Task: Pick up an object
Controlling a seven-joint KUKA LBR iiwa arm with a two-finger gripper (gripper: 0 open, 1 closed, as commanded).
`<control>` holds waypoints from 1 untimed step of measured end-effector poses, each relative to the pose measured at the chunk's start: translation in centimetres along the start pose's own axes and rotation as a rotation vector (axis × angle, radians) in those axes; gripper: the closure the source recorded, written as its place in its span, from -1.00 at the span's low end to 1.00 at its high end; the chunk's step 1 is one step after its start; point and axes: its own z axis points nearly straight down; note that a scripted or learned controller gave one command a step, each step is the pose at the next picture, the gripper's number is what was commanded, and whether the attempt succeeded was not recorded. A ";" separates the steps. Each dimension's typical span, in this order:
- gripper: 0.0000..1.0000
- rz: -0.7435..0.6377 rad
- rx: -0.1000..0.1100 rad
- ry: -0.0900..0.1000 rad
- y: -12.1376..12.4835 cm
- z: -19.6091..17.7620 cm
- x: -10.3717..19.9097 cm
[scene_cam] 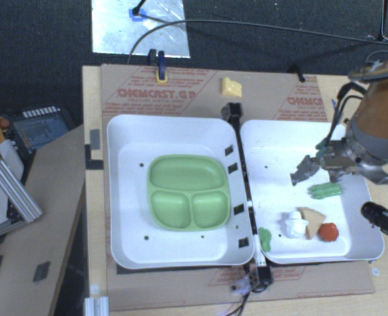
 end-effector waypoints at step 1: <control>-1.00 -0.002 -0.009 -0.001 0.2 -0.5 0.0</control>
